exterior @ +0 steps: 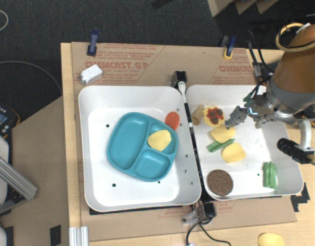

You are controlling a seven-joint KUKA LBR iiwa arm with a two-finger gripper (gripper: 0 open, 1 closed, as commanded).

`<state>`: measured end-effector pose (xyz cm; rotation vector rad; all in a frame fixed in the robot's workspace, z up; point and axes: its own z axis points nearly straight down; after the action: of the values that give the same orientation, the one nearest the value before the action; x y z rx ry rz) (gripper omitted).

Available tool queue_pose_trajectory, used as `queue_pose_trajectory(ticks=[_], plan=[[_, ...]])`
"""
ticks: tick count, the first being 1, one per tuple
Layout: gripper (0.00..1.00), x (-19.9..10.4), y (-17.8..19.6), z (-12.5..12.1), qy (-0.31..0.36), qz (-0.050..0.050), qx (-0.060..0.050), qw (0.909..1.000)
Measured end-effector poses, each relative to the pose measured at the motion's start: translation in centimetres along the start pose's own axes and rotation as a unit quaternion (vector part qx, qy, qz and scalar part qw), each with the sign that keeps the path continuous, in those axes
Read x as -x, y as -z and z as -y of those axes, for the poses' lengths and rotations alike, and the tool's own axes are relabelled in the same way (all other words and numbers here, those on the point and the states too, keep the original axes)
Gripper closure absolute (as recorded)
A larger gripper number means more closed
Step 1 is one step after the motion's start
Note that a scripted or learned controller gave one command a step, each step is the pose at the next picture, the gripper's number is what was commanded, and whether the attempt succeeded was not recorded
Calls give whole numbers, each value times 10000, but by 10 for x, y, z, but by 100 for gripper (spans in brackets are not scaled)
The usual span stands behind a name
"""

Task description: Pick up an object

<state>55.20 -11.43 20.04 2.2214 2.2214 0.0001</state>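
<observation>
My gripper (247, 119) hangs over the back of the right bin (291, 188), its fingers spread open with nothing between them. One fingertip (233, 119) is just right of a toy pizza slice (214, 115) and above a yellow piece (222, 134). Nearby lie a green bean (219, 145), a yellow lemon-like lump (233, 152), a brown round cookie (219, 182), a green pepper (270, 175) and a tan piece (197, 115). In the left bin (96, 188) a teal divided plate (132, 147) bears a yellow item (159, 140). An orange-red item (172, 120) lies by the plate's rim.
The bins' inner walls meet along a ridge (193, 147). A black part (296, 150) juts over the right bin's right side. A white clip (91, 74) lies on the cardboard behind the left bin. Blue clamps (93, 41) hold the board's back edge.
</observation>
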Motion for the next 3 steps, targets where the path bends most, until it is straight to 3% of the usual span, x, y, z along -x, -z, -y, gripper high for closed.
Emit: queue_pose_trajectory(ticks=[1,2,3], plan=[[0,-37,67,56,15,-6,13,10000],[0,-68,151,72,24,-2,50,10000],[0,-73,207,72,11,3,42,10000]])
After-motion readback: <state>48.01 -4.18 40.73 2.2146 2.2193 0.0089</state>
